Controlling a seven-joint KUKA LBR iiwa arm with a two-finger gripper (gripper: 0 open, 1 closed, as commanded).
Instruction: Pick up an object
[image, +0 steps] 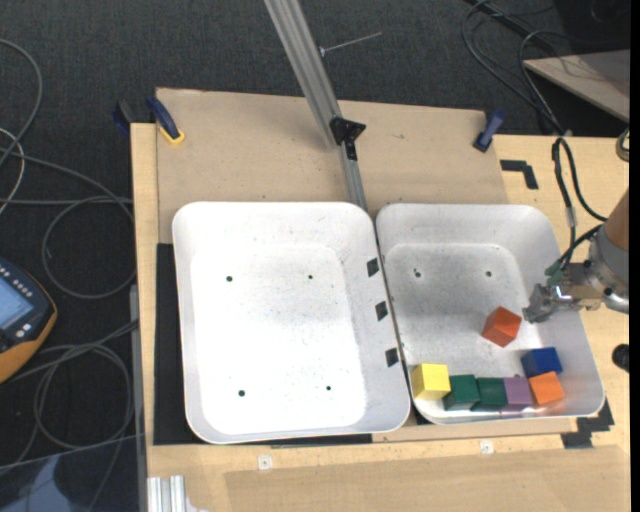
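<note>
The arm enters from the right edge of the tabletop and its jaws hang over the right bin, close to that bin's right wall. Whether the jaws are spread or closed cannot be told here; the tip is small and partly blurred, and nothing is seen held between them.

Just beside the tip, toward the bin's middle, lies an orange-red block, tilted on the bin floor and apparently apart from the jaws. It looks like the nearest candidate for the pick. The other pieces sit along the bin's near edge: a yellow block at the near left corner, then two green blocks, a purple block and an orange block in a row, touching or nearly so. A blue block sits just behind the orange one, near the right wall.

The left bin carries no blocks.

As a judgement, the task is at the approach stage: the arm is down near the blocks, but no object is lifted, and every block rests on the bin floor. What is left is the grasp itself: settling over one block, closing on it, and raising it clear of the bin.
</note>
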